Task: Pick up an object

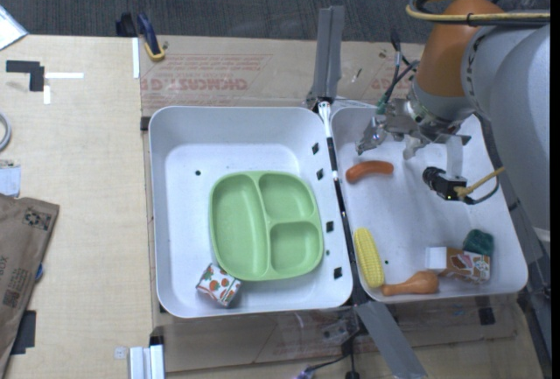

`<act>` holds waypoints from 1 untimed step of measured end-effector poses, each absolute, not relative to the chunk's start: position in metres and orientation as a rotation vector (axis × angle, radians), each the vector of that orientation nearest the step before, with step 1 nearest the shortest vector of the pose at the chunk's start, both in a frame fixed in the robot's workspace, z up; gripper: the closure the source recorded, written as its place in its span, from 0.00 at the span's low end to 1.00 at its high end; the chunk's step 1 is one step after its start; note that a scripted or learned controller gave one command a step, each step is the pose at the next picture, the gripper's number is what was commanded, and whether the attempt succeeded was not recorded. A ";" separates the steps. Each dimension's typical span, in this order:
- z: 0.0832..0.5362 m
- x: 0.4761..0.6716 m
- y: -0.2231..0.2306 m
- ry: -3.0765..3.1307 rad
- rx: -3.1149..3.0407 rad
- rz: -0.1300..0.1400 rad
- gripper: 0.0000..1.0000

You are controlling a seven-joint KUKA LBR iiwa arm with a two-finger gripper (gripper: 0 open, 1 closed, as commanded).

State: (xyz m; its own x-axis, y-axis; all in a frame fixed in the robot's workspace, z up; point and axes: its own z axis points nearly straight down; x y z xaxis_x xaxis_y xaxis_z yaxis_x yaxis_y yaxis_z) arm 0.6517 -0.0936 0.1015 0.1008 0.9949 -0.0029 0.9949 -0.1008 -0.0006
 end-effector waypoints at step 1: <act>0.091 0.592 -0.102 1.979 2.442 -0.004 0.00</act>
